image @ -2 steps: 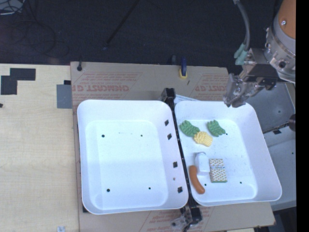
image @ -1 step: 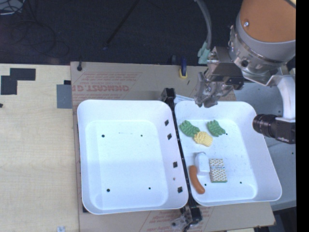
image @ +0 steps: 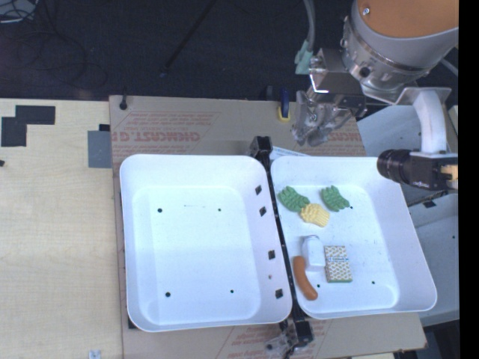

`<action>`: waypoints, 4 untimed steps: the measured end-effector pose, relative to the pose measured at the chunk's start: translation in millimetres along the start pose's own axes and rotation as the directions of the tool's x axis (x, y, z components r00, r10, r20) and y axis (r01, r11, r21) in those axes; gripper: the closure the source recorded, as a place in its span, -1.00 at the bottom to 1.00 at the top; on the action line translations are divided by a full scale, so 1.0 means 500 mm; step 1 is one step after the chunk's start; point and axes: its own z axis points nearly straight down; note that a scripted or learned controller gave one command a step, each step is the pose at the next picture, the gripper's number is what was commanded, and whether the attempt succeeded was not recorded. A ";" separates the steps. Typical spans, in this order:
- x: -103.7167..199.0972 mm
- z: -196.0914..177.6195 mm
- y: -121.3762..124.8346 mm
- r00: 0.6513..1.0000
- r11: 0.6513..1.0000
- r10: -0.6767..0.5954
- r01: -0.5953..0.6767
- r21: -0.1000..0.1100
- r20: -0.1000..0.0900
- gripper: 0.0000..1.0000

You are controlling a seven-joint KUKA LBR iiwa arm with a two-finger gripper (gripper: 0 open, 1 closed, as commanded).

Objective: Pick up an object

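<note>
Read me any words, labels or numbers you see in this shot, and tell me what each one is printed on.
Red lettering on the brown board behind the bins: upside down and blurred, not readable.
Red lettering on the board's front edge: too small to read.
Patterned packet in the right bin: no legible text.

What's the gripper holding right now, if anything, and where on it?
Nothing visible in the gripper; it hangs above the right bin's far rim, with the objects lying loose in that bin.

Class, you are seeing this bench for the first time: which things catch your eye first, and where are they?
The arm's orange band glows at top right, its pincer hanging above the right bin's far edge. In that bin lie two green leafy pieces, a yellow piece and an orange sausage shape.
</note>
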 end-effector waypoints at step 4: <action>-0.002 -0.076 0.001 1.000 1.000 -0.002 0.002 0.015 0.003 1.00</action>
